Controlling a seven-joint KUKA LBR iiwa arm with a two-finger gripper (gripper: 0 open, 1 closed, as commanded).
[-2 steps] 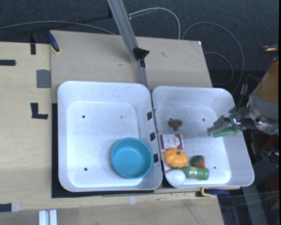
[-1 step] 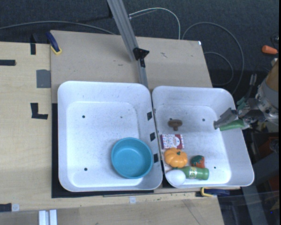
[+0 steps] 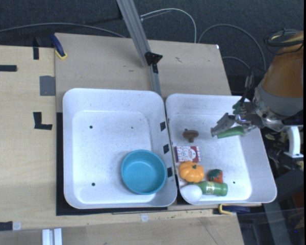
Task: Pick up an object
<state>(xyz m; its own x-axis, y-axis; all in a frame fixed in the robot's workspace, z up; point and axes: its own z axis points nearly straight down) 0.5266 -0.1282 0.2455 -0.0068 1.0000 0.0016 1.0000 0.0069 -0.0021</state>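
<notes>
We cannot tell whether the tool (image 3: 225,130) grips the green object (image 3: 230,132) at its tip; the arm (image 3: 280,86), partly cut off, reaches over the right bin (image 3: 255,162)

Even bright light, soft focus, faint shadows.

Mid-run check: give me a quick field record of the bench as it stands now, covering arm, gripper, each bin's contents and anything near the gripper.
arm: reaches in from the right, over the right bin
gripper: above the right bin's upper part, a green object at its tip; grasp unclear
left bin: blue bowl near its lower right corner
right bin, centre: small brown object
right bin, lower left: red-and-white packet, orange pumpkin, white egg, green bottle, small red-and-green item
nearest loose item to gripper: small brown object
</notes>
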